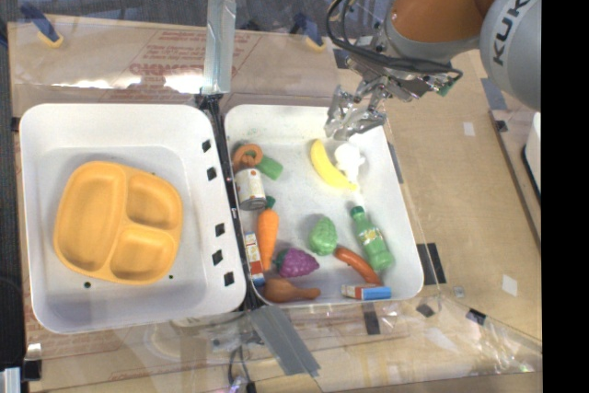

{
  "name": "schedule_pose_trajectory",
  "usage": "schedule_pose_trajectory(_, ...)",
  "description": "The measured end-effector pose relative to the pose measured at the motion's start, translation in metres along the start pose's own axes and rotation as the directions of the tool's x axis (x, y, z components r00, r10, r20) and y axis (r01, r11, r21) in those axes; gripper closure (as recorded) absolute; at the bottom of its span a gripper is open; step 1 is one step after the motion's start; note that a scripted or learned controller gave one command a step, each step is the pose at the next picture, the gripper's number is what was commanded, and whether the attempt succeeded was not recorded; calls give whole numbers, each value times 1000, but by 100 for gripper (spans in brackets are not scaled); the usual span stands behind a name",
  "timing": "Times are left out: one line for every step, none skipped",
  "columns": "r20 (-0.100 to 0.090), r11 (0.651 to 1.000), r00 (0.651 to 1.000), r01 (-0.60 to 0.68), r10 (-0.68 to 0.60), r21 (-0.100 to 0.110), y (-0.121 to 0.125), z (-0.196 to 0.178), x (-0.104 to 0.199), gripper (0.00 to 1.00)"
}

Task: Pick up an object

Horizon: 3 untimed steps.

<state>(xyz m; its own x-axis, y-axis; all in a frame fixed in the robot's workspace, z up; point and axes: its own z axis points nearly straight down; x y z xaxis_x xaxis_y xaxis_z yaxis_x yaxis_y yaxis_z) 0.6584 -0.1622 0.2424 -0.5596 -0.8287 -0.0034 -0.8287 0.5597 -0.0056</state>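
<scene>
Leftward, a yellow tray point(118, 222) fills one bin point(37, 198); toy food crowds the other bin point(396, 198).

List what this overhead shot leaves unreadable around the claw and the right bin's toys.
- Claw, camera view: finger spacing lost in glare and metal clutter.
- White object beside the banana: blends into the right bin.
- Can label: too small.
- Arm's base: cut off at the right.

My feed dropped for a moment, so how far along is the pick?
Nothing looks picked yet. The toys lie in the right bin: the banana, carrot, green bottle and grapes. The gripper hangs at that bin's far edge, just above the banana and a white piece beside it, with nothing seen between its fingers. Grasping and lifting are left. The yellow tray sits in the left bin.
</scene>
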Motion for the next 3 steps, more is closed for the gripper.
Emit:
schedule_pose_trajectory(1,898,898,440,-440,-1,-24,-8,36,100)
schedule_pose_trajectory(4,605,605,797,-797,-2,-25,5,38,100)
schedule_pose_trajectory(11,283,283,959,-959,-8,-14,55,26,100)
